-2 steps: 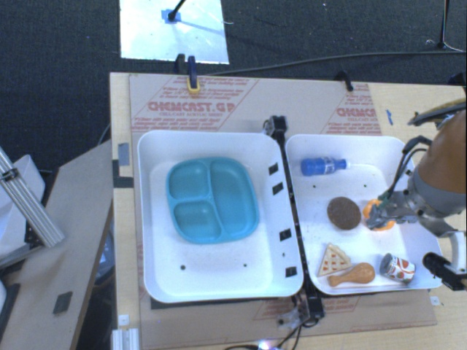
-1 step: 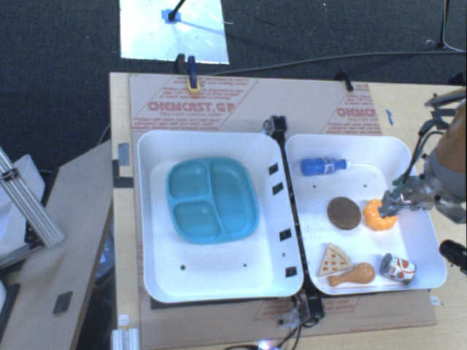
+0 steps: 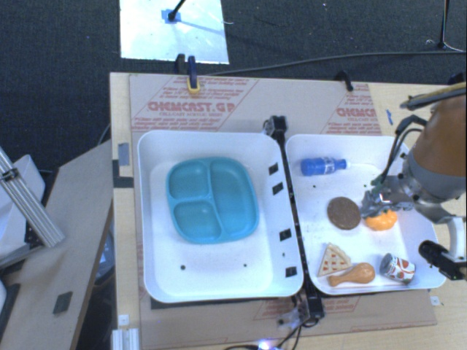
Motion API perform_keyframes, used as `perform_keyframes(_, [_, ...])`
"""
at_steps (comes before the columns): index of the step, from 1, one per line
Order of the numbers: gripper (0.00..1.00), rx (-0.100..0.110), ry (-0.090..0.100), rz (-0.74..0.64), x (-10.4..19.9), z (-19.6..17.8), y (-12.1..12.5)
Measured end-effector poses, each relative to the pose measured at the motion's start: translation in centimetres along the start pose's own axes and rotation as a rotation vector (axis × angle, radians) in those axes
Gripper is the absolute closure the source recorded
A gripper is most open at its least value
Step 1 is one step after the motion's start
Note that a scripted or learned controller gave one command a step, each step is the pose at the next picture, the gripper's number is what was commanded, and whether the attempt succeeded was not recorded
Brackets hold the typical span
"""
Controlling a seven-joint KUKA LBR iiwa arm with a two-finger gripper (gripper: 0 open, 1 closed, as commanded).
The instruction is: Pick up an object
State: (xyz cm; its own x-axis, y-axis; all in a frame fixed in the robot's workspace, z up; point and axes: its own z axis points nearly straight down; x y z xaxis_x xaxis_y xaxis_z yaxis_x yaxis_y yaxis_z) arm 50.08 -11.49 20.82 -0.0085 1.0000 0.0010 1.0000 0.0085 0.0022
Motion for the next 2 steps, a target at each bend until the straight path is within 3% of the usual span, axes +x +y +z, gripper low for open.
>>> perform_keyframes(1, [1.0, 0.001, 0.002, -0.003, 6.3, -0.2, -0.3])
perform_keyframes(2, [1.0, 0.0, 0.001, -0.002, 11.8, -1.0, 1.1])
